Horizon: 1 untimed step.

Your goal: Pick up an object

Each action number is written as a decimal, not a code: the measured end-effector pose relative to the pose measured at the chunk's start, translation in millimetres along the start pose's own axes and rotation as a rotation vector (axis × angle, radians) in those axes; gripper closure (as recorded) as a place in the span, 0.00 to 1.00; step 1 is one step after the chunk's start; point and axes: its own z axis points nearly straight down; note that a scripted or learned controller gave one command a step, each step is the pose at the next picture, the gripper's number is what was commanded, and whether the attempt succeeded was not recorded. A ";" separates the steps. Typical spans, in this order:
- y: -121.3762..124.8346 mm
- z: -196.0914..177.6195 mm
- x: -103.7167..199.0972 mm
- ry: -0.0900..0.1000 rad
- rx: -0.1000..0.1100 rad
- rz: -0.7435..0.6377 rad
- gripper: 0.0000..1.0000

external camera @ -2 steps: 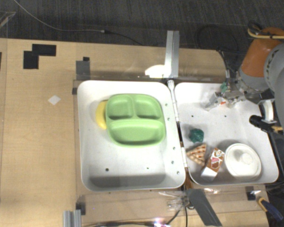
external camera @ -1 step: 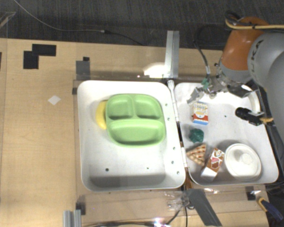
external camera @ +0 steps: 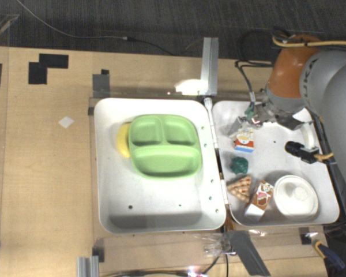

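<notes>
Claw: low over the far-left part of the right bin; open or closed, can't tell.
Carton: small, white with red and blue, on the bin floor just on the near side of the claw; contact unclear.
Carton axis: long axis runs roughly far-to-near across the bin, blue end toward the near edge.
Same bin: green lump, pizza slice, second carton, white bowl, all nearer the front.
Left bin: green tray over a yellow thing.
</notes>
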 end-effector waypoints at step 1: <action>2.7 -12.7 0.4 -0.003 -0.006 -0.004 1.00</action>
